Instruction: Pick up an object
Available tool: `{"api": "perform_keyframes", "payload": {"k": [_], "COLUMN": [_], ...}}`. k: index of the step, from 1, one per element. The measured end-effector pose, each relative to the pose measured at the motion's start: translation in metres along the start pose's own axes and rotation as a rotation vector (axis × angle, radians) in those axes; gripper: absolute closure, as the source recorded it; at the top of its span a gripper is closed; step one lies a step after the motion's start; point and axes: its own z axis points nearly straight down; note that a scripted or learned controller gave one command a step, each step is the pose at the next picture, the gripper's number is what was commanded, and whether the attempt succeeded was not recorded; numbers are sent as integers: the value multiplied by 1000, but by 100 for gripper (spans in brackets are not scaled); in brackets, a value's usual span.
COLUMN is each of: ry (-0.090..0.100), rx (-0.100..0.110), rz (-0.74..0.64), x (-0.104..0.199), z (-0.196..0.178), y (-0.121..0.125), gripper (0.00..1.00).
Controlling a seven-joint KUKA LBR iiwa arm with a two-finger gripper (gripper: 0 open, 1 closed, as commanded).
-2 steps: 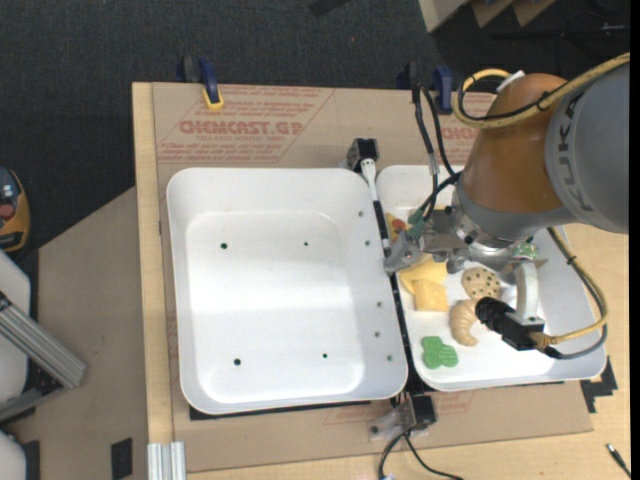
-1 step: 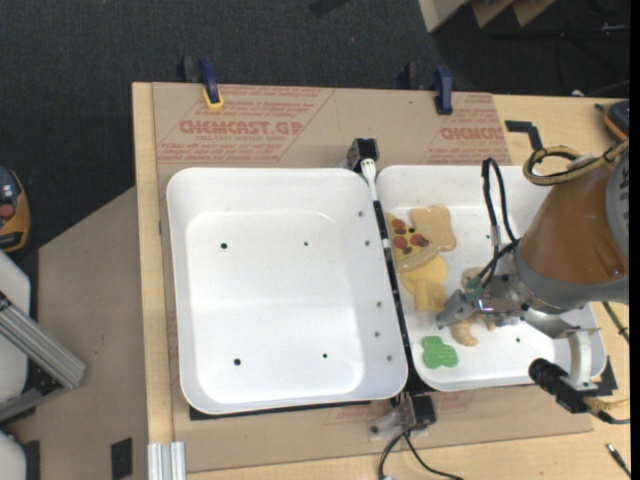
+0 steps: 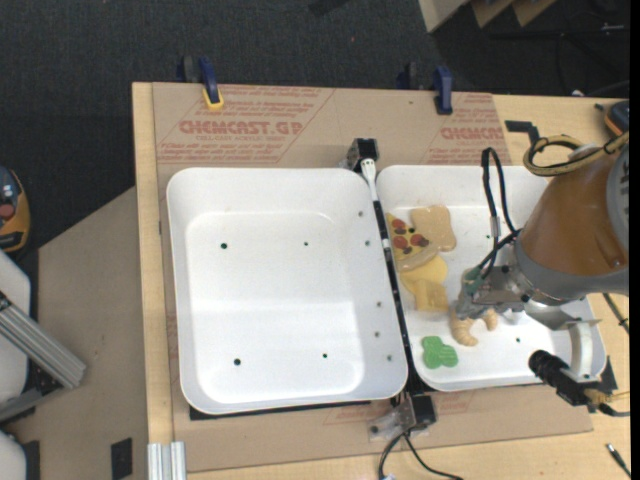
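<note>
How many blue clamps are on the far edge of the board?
2. One blue clamp is at the far edge above the left bin; the other blue clamp is above the right bin. More may be hidden behind the arm.

Arm reaches in from right w/ orange band showing, wrist bent down, gripper (image 3: pixel 480 303) low near the view's lower right.
</note>
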Motion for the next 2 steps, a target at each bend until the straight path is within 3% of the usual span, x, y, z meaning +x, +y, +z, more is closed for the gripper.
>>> {"api": "perform_keyframes", "payload": {"k": [1,2], "ry": [0,-1], "rx": [1,-2], "rz": [0,0], "x": [0,0], "z": [1,-10], "y": [0,0], "gripper": [0,100]}}
